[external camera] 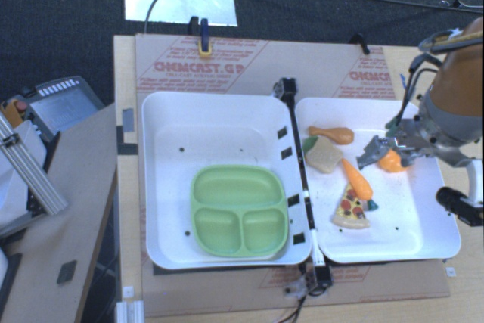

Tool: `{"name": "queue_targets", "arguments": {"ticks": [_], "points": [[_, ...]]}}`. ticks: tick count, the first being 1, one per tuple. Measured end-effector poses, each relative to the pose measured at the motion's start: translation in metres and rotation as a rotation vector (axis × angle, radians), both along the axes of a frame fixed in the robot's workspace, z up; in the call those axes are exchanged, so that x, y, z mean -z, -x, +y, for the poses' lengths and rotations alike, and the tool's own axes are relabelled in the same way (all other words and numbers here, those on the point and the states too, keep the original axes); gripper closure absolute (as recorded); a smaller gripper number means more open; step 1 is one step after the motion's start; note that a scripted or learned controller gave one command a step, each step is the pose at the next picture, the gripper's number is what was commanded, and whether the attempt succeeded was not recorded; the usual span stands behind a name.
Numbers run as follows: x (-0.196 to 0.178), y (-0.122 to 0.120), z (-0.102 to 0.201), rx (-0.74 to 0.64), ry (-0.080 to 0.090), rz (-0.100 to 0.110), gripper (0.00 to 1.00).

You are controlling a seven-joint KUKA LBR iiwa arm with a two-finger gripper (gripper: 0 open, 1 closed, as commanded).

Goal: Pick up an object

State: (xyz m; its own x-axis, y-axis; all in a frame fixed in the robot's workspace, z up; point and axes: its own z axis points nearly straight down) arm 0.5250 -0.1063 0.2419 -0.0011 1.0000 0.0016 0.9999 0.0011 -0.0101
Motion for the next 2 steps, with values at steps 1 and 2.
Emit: {"name": "queue_targets", "arguments": {"ticks": [1,2], "points": [[-0.006,-0.002,0.0,-0.002,0.001,-0.012,0.0],[0.052,0.006,-0.004,0.0,0.001,-0.006,0.0]]}}
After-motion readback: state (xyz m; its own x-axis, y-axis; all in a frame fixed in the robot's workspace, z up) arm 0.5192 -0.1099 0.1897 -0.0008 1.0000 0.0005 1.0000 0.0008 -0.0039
